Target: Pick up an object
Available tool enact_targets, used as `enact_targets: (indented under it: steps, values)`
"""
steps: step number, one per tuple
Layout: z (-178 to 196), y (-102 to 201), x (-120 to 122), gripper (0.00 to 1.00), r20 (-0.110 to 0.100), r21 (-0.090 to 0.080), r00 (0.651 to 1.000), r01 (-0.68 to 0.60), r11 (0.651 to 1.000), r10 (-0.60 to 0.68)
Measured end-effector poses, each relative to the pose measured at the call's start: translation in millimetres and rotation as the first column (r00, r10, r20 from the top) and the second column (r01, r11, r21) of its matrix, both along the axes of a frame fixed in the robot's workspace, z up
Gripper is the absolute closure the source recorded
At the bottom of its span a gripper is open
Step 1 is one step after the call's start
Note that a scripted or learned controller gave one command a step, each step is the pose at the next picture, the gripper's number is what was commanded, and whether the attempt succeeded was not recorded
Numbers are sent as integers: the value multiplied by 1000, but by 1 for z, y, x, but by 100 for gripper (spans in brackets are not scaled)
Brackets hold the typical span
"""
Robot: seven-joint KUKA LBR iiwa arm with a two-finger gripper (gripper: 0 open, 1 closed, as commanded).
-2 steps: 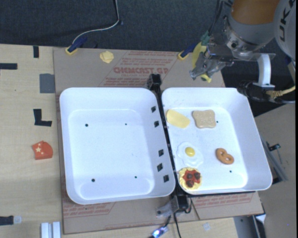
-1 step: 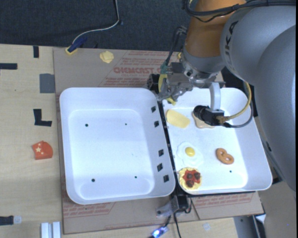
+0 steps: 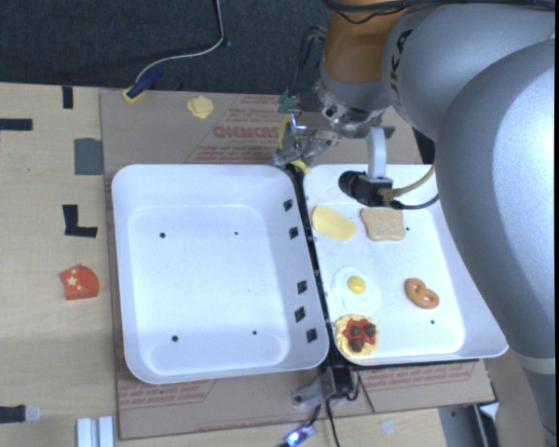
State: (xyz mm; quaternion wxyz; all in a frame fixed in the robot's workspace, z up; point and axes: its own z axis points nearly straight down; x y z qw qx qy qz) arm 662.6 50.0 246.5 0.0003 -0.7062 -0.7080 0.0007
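Objects lie scattered in the right bin (image 3: pixel 466 324): a yellow cheese wedge (image 3: pixel 334 223) near its left wall, a slice of toast (image 3: pixel 383 224) just beside it, a fried egg (image 3: pixel 356 287) below them, a pretzel (image 3: pixel 421 293) toward the right side, and a small pizza (image 3: pixel 357 334) at the near left corner. None of them is lifted. The gripper (image 3: pixel 296 153) hangs over the far end of the divide between the two bins, apart from all five pieces; whether it is spread or closed I cannot tell, since the wrist hides it. The left bin (image 3: pixel 130 250) sits alongside. Out on the bench, a red piece (image 3: pixel 80 282) rests left of the bins and a yellow piece (image 3: pixel 200 107) lies on the cardboard behind them.
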Motion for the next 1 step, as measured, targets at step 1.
enact_targets:
  steps: [1]
  values:
    - [34,-91,6,100,4,-4,1000,9,1000,-9]
